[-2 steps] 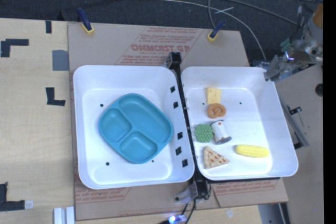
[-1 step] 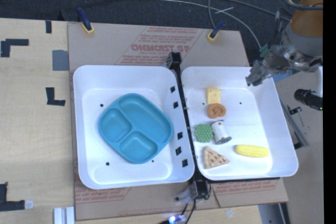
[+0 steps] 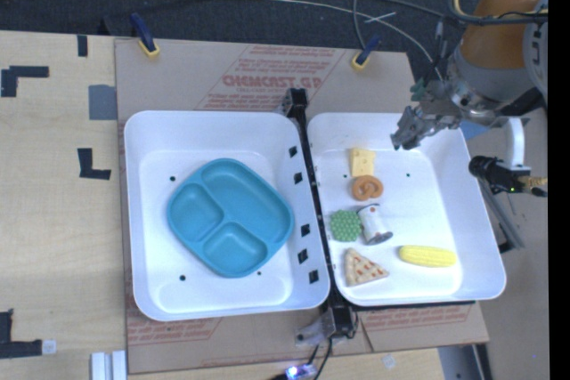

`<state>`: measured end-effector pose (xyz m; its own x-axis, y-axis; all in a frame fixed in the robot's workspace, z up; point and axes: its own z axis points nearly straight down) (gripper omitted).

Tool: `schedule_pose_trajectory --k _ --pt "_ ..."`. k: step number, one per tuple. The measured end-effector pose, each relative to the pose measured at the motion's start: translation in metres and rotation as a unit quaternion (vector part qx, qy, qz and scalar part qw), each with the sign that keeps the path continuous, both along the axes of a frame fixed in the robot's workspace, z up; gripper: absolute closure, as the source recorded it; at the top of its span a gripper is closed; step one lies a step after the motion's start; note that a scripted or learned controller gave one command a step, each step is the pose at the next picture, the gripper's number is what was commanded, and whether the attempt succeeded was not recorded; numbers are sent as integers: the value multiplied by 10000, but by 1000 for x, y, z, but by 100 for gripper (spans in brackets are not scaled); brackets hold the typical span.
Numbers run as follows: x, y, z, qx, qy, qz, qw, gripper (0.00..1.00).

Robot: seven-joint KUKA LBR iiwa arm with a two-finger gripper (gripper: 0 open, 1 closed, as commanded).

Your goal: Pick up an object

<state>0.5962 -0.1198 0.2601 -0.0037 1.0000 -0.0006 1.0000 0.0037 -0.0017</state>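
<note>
Hovering above the right bin (image 3: 472,191), the gripper (image 3: 408,136) hangs over bare floor at the far edge, with nothing between its fingers.

How wide the pincer stands cannot be told from this slanted view. The candidate objects lie nearer the camera: a yellow cheese block (image 3: 362,162) touching a brown pretzel (image 3: 366,188), a green piece (image 3: 346,225) against a small white spool (image 3: 374,222), a pizza slice (image 3: 362,267) and, apart, a corn cob (image 3: 427,256). Crowding is the likely hazard: a descent onto either touching pair may nudge a neighbour or trap two items, and the flat slice offers little to grip. A blue tray (image 3: 230,216) occupies the left bin (image 3: 142,191).
</note>
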Motion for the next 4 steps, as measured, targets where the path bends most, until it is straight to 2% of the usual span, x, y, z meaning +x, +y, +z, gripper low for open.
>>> schedule_pose_trajectory --k 4 --pt "-44 202 6 7 5 15 10000 100"
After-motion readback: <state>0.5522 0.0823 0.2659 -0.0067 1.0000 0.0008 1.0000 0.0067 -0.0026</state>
